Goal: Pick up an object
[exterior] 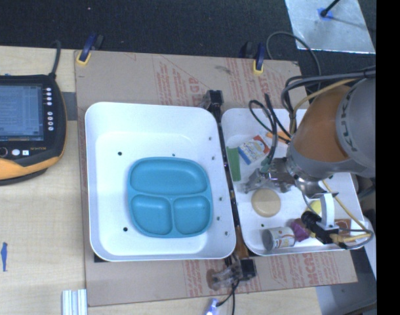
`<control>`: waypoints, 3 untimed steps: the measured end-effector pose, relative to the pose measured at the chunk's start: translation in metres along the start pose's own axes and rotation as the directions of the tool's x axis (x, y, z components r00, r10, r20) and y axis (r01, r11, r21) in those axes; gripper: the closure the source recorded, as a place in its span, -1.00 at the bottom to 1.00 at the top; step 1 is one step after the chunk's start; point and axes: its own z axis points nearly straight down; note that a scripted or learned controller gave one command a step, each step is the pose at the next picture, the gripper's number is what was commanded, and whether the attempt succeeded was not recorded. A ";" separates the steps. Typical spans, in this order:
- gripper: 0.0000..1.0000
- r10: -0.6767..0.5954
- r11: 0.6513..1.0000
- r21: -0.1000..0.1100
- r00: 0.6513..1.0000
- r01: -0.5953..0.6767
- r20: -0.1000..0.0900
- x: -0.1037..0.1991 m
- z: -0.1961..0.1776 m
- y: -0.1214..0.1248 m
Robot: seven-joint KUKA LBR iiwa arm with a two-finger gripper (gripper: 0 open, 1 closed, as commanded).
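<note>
Round tan disc (pixel 266 203) lying flat in right bin (pixel 239 231), just beside a small lying bottle (pixel 279 237) and a green strip (pixel 233 163) by the bin's left wall. Pincer (pixel 271 176) low over the clutter, just above the disc; cannot tell its state, hidden under grey wrist and cables. Blue divided tray (pixel 169 197) filling middle of left bin (pixel 101 176), with bare white floor around it.

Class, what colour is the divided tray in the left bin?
Light blue tray, clearest in the camera view.
</note>
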 end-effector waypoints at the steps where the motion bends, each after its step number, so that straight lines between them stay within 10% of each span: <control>1: -1.00 -0.002 1.000 -0.001 1.000 0.002 -0.001 -0.029 -0.010 0.109; 2: -1.00 -0.003 1.000 -0.004 1.000 0.003 -0.005 -0.054 -0.004 0.123; 3: 1.00 -0.007 1.000 -0.006 1.000 0.007 -0.005 -0.054 -0.016 0.125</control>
